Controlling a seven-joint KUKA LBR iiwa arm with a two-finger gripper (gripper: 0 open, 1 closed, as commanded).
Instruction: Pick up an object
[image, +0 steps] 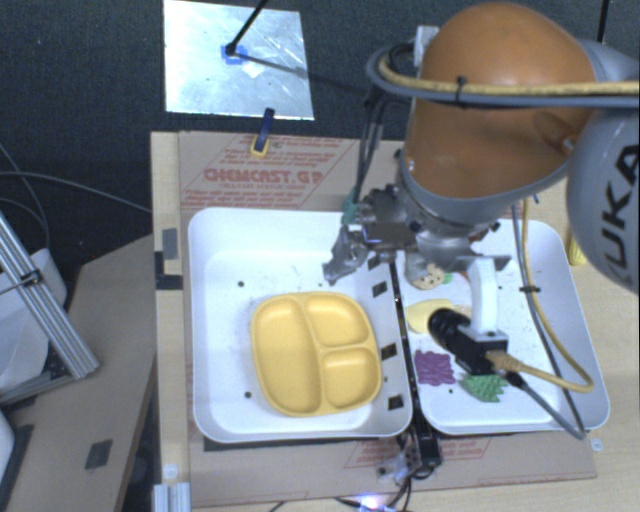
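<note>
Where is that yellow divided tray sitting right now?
The yellow divided tray lies flat in the left white bin, toward its lower right, close to the divider between the bins and just below the robot's hand.

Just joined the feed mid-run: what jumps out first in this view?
The arm's big orange band fills the upper right, its gripper low over the left white bin. A yellow three-compartment plastic tray sits in that bin. Small purple and green pieces lie in the right bin.
</note>
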